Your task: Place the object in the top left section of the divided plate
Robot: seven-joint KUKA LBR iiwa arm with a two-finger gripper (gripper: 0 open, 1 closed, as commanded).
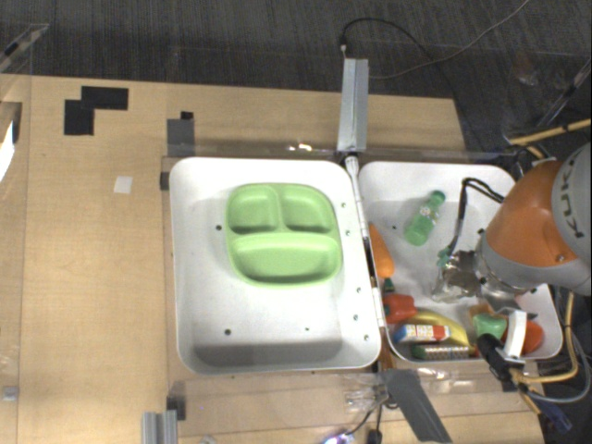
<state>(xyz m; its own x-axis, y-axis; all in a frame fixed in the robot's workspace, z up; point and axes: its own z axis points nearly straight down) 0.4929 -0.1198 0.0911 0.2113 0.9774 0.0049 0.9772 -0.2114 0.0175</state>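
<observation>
Wooden surface [83, 276] carries two white bins: left bin [199, 340] has the green divided plate [281, 232] lying flat in its upper middle, right bin [490, 176] holds the clutter. Grey arm with orange band [527, 220] reaches low into the right bin, gripper [453, 280] near the bin's middle, can't tell the state of the fingers. Green bottle [424, 218] lies tilted apart up top, yellow item [427, 329], red piece [400, 305], orange piece [379, 252] sit along the lower left.

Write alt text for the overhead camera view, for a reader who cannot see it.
A grey and orange robot arm reaches into the right bin, its pincer low over a clutter of small things, a green bottle lying apart. In the left bin sits a green divided plate with nothing in its sections.
</observation>
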